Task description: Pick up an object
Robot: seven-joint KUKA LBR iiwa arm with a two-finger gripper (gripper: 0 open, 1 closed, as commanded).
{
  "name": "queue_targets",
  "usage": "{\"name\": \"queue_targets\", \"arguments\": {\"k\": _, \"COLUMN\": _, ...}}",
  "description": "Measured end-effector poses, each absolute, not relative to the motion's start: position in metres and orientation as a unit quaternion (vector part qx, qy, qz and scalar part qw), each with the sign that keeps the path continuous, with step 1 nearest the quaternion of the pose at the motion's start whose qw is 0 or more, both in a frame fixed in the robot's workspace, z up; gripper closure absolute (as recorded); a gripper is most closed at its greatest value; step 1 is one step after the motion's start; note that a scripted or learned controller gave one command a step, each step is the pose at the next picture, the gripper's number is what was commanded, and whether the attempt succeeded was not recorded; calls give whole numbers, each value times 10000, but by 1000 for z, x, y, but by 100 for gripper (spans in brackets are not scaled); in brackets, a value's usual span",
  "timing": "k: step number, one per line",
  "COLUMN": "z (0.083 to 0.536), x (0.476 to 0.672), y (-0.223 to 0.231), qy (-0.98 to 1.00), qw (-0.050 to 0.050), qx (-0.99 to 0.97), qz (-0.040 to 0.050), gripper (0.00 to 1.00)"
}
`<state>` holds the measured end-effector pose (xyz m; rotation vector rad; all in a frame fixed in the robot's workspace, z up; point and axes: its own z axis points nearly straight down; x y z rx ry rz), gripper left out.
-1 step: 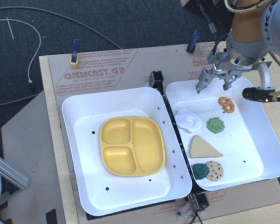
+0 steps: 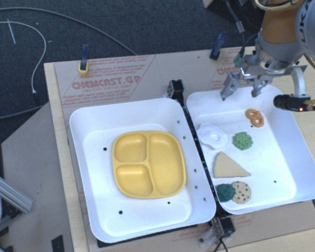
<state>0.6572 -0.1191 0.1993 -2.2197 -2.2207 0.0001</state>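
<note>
Dark carpet, brown bench board, two white bins; arm poised at the right bin's far rim.

Going down in size: right bin (image 2: 296,152) below and ahead of the pincer (image 2: 244,87), fingers spread, gripping nothing. Left of it, left bin (image 2: 95,175) with yellow tray (image 2: 149,164). Well below: tan wedge (image 2: 227,166); green floret (image 2: 241,140). Closest, just below-right: pretzel (image 2: 254,117). Best judged: centre over pretzel, straddle it with both fingers, drop straight, close gently, avoid the bin wall.

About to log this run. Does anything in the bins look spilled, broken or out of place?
Nothing stands out. The yellow tray lies flat in the left bin, and the toy foods sit apart in the right bin, below the open pincer.
</note>
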Motion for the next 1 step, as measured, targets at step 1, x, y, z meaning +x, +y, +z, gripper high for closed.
{"name": "queue_targets", "arguments": {"k": 1, "z": 158, "x": 657, "y": -119, "qy": -7072, "qw": 19, "qx": -7070, "qz": 11, "gripper": 0}}
